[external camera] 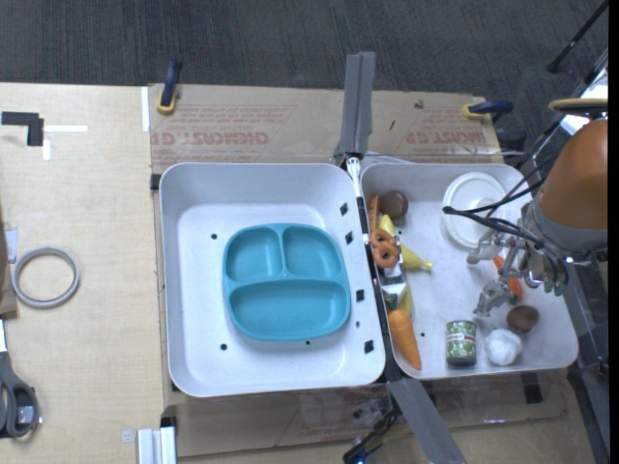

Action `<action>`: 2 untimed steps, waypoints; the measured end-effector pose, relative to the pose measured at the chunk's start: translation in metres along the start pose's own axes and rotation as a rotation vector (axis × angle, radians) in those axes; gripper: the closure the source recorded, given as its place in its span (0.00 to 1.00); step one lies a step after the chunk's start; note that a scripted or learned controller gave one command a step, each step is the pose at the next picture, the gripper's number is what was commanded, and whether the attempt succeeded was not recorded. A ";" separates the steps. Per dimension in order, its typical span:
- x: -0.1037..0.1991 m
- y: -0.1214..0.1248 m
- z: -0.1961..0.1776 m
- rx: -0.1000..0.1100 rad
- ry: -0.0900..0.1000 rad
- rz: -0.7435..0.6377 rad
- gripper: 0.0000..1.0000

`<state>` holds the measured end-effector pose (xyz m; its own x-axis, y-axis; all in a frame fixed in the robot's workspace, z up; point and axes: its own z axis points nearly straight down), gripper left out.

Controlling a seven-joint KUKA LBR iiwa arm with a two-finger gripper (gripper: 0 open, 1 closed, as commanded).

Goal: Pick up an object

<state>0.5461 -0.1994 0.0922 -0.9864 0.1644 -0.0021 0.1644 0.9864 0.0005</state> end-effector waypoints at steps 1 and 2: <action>-0.024 -0.005 0.000 0.000 -0.002 0.016 0.00; -0.045 -0.014 0.000 0.000 -0.001 0.089 0.00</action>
<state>0.5879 -0.2206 0.0927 -0.9679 0.2513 -0.0030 0.2513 0.9679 0.0005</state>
